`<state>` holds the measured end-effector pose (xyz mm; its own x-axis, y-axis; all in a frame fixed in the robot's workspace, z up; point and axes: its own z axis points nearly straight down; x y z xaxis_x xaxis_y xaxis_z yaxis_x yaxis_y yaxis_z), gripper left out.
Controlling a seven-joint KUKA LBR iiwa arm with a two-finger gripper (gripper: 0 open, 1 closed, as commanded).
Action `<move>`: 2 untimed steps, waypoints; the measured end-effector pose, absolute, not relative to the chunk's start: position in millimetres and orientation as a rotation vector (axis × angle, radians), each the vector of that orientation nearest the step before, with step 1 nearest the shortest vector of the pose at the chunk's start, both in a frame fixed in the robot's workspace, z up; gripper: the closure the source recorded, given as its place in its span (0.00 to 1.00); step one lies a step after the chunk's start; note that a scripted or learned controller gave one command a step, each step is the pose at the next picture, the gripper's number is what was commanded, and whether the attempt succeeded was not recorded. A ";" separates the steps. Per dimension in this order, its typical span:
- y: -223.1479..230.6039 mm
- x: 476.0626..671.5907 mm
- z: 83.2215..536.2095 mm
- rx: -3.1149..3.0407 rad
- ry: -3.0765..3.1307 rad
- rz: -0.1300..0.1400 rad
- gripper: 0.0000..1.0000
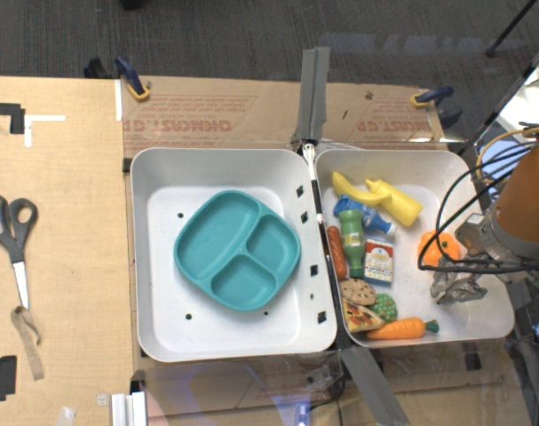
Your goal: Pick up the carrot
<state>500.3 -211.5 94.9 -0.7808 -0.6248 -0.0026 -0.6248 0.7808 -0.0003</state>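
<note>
Counter (56,238): pale wood-coloured top, filling the left and middle of the view.
Cardboard (278,114): brown printed sheet flat on the counter at 12 o'clock, behind both bins.
Clamps (131,76): blue and yellow, one at each far corner of the cardboard, 11 and 1 o'clock.
Left bin (149,264): white, shallow, at centre, touching the right bin along its side.
Right bin (464,327): white, shallow, at 3 to 4 o'clock.
Scissors (11,233): grey handles, blades pointing toward 6 o'clock, at 9 o'clock, well apart from the bins.
Strap (25,340): tan strip at 8 o'clock, just below the scissors' tips.
Black marks (7,115): tape corners at 10 and 7 o'clock.
</note>
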 end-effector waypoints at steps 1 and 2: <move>-211.4 500.4 95.0 -1.040 2.962 0.001 0.00; -170.4 488.1 91.3 -1.771 2.593 0.005 0.00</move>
